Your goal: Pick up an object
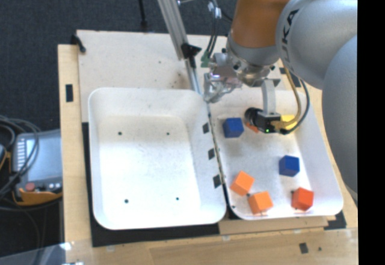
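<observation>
Blue cube [233,127] seemingly just beside jaws

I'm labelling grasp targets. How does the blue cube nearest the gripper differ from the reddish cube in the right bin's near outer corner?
Colour: the blue cube is dark blue, the reddish cube red-orange. Place: the blue cube lies toward the right bin's far end, near its inner wall; the reddish cube sits in the near outer corner. Both are small cubes of similar size, lying loose.
</observation>
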{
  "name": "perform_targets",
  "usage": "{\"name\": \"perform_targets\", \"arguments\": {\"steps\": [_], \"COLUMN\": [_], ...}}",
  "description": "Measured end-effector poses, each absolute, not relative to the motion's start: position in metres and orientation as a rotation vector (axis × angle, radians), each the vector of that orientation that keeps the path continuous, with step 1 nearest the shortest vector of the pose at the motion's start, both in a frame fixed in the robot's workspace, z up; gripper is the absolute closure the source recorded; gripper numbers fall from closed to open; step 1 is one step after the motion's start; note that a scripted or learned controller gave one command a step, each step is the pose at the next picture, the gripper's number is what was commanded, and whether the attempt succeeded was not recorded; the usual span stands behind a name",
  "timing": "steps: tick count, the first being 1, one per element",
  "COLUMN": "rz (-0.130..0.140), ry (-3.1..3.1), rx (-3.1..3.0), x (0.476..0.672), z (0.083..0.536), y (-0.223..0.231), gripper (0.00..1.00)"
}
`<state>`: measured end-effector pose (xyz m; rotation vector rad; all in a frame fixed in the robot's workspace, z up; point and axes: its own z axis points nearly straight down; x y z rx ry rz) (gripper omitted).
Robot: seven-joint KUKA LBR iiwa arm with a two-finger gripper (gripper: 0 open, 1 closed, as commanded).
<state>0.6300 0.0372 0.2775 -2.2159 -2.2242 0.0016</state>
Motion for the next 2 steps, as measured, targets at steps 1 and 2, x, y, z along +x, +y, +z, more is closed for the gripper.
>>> {"name": "perform_targets", "arguments": {"steps": [1, 2], "rz": [0.004, 0.002], "ry": [-2.224, -2.222], "rx": [-2.216, -2.217], "x": [0.6268, 0.6268], "z": [0.2669, 0.2672], "y": [0.077, 0.0769], "gripper": [1.0, 0.0]}}
